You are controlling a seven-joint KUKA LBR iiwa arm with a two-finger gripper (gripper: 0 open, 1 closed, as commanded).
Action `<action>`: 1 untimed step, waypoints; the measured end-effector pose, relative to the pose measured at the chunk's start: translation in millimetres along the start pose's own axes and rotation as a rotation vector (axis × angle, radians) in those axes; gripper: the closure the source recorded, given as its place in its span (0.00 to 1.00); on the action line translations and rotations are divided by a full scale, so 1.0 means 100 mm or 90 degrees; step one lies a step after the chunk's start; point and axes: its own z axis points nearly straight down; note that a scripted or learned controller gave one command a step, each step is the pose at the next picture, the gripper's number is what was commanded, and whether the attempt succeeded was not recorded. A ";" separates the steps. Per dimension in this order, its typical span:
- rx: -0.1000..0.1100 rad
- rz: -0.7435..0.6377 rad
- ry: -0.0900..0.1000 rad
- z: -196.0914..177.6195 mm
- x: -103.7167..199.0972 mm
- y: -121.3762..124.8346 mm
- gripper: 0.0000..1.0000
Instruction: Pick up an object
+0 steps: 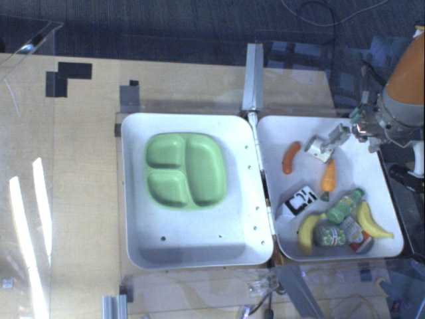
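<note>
- A pale wooden bench (66, 178) fills the left of the scene, with black marks near its far edge.
- The left bin (192, 251) holds a green tray (186, 170) with three compartments, lying flat toward the bin's far left.
- A grey post (253, 75) stands behind the seam where the two bins meet.
- The right bin (279, 138) carries all the loose items.
- An orange-red sausage (290, 157) lies near the far middle of that bin, apart from the rest.
- A black-and-white box (301, 200) sits tilted in the middle, just beyond a yellow banana (306, 231) by the near wall.
- A carrot (328, 177) lies just beneath the gripper, its green end pointing toward the near side.
- The gripper (321, 149) hangs over the far part of the right bin, just beyond the carrot; whether its fingers are spread or pressed together cannot be told from here, and nothing shows between them.
- A green bottle (344, 207) lies slanted beside a small pouch (334, 234), which touches the banana.
- A second banana (370, 222) curves along the bin's right side, next to the bottle.
- The arm (405, 92) comes in from the right, its orange band above the bin's far right corner.
</note>
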 end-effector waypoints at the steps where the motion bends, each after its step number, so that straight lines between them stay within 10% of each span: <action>1: -0.002 0.007 0.003 1.00 -0.09 -0.17 0.00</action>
